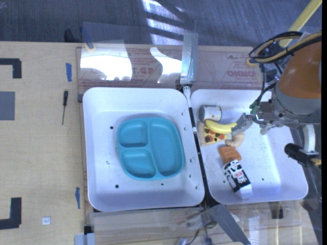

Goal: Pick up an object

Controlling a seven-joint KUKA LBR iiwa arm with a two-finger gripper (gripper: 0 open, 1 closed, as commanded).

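Right bin (294,188): banana (220,127) beside end effector (240,131)

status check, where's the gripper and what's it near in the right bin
Gripper low in right bin, at banana; hold not confirmed. Pizza-print piece, bread bit, cow-print carton crowd close. Blue divided plate in left bin.
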